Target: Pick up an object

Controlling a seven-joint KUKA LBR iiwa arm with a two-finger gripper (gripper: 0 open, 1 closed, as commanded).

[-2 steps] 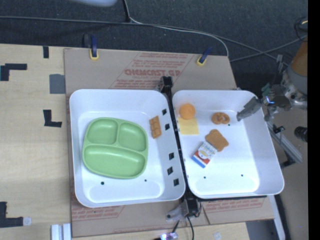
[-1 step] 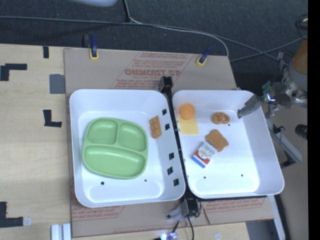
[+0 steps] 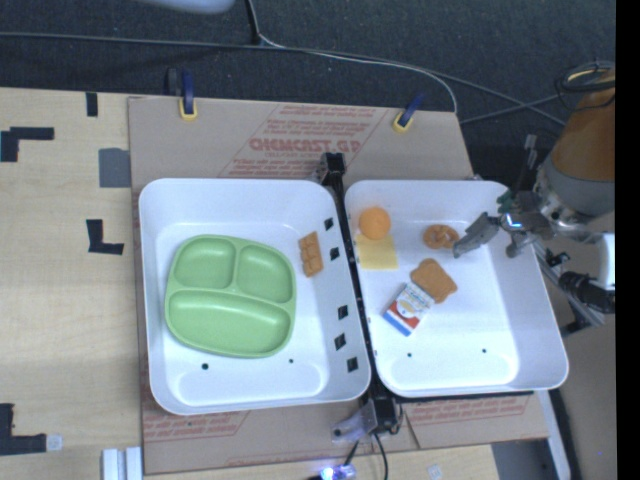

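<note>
Across two bins [image 3: 160,298], perhaps six items, one tray [image 3: 230,295].

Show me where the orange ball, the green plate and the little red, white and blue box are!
orange ball [image 3: 374,222], camera view, middle of its top.
green plate [image 3: 231,295], camera view, floor of its large front compartment.
little box [image 3: 406,309], camera view, middle of its top face.

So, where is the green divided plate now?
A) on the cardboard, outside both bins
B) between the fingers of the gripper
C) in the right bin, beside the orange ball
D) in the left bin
D: the green plate lies flat on the floor of the left bin, with a small orange-brown block beside it.
</note>
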